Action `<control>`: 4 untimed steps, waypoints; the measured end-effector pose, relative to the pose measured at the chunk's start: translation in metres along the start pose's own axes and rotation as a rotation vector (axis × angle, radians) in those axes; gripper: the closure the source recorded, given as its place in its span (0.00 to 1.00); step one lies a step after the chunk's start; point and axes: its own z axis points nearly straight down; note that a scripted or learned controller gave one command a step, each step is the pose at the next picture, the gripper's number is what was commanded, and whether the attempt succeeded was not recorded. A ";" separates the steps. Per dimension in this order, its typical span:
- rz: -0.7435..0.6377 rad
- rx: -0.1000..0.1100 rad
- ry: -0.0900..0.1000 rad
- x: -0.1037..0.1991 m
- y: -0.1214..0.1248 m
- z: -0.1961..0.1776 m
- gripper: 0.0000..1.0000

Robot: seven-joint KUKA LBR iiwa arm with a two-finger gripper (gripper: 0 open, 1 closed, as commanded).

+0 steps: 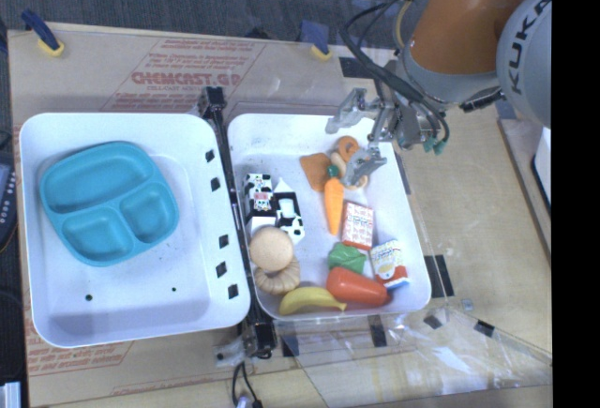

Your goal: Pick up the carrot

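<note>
The hand (361, 139) hangs with its fingers spread wide, holding nothing. The carrot (334, 203) lies just below it, crowded by a cheese wedge (315, 170) and a small box (357, 226); closing here could catch those instead, I think.

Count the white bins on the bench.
2. The left bin holds a blue divided tray. The right bin holds the toy food, including the carrot, with the gripper over its far end.
</note>
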 end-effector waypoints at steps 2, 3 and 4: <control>-0.273 -0.005 0.003 0.021 -0.028 0.176 0.00; -0.282 -0.003 -0.005 0.017 -0.026 0.164 1.00; -0.323 -0.004 -0.008 0.076 0.062 0.097 1.00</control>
